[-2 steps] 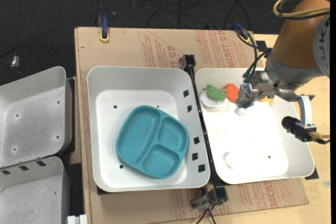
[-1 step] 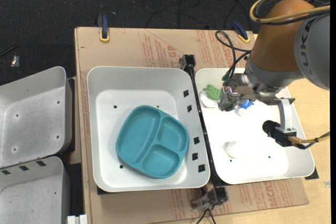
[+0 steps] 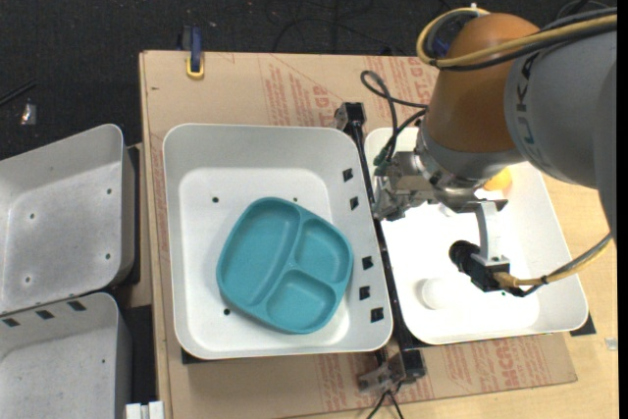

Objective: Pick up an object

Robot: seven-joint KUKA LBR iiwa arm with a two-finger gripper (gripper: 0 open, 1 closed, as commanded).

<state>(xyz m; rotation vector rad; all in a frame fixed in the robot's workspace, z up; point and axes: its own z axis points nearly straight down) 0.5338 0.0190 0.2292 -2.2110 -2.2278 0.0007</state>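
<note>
Arm (image 3: pixel 510 83): grey w/ orange band, reaches in from the right and hangs over the right bin (image 3: pixel 549 309), covering most of its far half.
Gripper (image 3: pixel 402 191): low by the right bin's left wall, under the wrist.
Grip state: can't tell from here; nothing seen held.
Teal plate (image 3: pixel 285 265): three compartments, flat in the left bin (image 3: pixel 196 152), ctr to near side, well apart from the gripper.
Yellow obj (image 3: pixel 500 180): in the right bin, mostly hidden by the arm; shape unclear.
Step, my read: no grasp yet, task early.
How to: you'd go for the plate's rim, not its flat face. Come down at an edge, straddle it, lift slow; it'll likely tip.
Risk: the walls btw the two bins. Clear them first.
</note>
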